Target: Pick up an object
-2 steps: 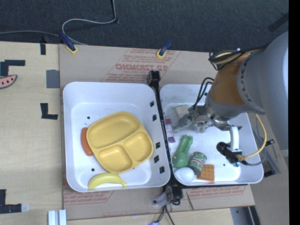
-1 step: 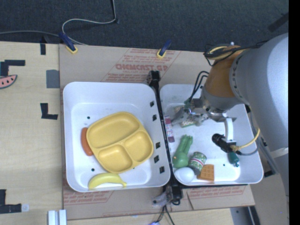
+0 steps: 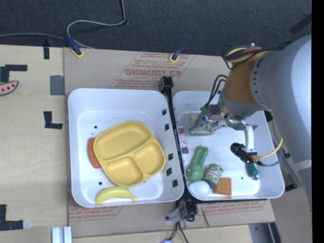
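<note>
My gripper (image 3: 202, 125) hangs low over the upper left of the right shallow white bin (image 3: 273, 186); whether it is parted or closed I cannot tell. My grey arm (image 3: 288, 90) reaches in from three o'clock, its orange band (image 3: 238, 82) just above the wrist. At six o'clock from the gripper lie a green plastic toy vegetable (image 3: 196, 162), a small green-labelled can (image 3: 213, 173), a white egg (image 3: 201, 188) and an orange waffle-patterned square (image 3: 223, 186). The left bin (image 3: 81, 186) holds a yellow divided plastic plate (image 3: 129, 152) and a yellow banana (image 3: 115, 195).
</note>
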`<state>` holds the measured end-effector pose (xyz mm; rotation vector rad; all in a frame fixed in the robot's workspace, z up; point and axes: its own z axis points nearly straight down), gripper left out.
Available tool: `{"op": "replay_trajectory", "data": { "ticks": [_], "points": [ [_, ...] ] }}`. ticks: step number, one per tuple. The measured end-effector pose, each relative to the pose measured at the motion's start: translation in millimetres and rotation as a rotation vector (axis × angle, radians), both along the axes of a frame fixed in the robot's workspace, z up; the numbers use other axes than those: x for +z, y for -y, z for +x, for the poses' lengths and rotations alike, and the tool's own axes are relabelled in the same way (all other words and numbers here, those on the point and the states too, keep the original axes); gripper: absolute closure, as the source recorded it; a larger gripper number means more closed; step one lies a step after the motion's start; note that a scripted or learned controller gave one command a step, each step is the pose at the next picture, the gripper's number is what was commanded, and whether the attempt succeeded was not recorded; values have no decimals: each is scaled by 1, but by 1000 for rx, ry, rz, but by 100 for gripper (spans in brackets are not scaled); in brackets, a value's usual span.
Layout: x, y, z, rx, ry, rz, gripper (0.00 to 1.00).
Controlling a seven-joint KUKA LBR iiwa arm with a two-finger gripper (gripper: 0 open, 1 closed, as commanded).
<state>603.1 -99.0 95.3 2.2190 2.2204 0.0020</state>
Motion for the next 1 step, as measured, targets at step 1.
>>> {"op": "replay_trajectory", "data": {
  "ticks": [1],
  "points": [
    [89, -37, -85, 2, -5, 2, 100]
  ]
}}
